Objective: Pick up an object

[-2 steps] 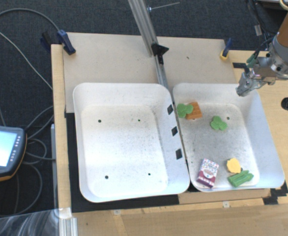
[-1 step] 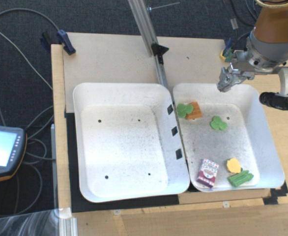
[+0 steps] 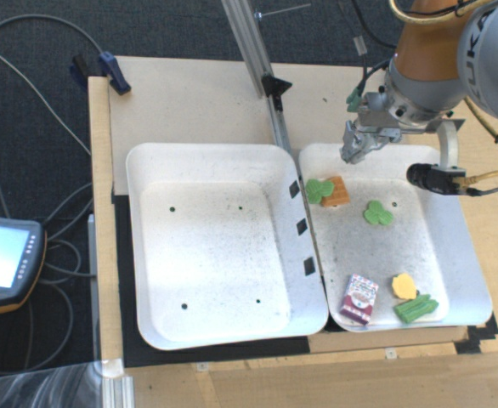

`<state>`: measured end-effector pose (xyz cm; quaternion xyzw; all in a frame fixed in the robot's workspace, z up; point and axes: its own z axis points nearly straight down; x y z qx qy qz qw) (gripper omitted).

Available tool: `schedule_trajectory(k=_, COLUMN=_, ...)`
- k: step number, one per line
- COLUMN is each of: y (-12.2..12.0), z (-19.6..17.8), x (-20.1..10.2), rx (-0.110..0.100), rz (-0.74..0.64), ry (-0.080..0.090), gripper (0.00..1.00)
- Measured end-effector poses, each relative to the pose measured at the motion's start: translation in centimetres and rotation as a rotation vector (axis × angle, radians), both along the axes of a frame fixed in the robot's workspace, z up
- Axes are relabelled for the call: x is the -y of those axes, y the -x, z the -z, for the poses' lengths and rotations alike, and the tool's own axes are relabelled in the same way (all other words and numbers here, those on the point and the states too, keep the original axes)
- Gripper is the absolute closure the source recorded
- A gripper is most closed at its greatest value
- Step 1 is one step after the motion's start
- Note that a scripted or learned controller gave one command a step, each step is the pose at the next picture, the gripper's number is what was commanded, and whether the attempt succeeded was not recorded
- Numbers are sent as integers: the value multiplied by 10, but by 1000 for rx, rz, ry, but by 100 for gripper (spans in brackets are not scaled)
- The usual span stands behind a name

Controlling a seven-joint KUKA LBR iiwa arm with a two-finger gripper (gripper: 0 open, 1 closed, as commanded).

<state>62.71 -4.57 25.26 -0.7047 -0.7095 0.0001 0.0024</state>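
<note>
Bench (image 3: pixel 189 100): bore two white bins side by side.
Left bin (image 3: pixel 215 245): broad bare floor.
Right bin (image 3: pixel 453 253): objects lay scattered, open floor mid-bin.
Tool (image 3: pixel 355 150): hung over the far rim; grip state could not be told.
Orange block (image 3: pixel 337 191): near the far-left corner, touching a green piece (image 3: pixel 319 191).

No text, brand, number or sign can be read here. The small packet (image 3: pixel 359 298) at the right bin's (image 3: pixel 453 253) front edge carries printing, but it is too small and blurred to make out. The pendant (image 3: pixel 2 262) at the left shows a lit screen with nothing legible.
</note>
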Motion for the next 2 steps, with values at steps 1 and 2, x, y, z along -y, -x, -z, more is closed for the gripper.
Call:
schedule_trajectory(k=1, y=-1, z=-6, x=-52, rx=5, rz=0, ry=0, gripper=100)
schedule_trajectory(k=2, y=-6, z=2, x=-116, rx=5, rz=-1, ry=1, gripper=100)
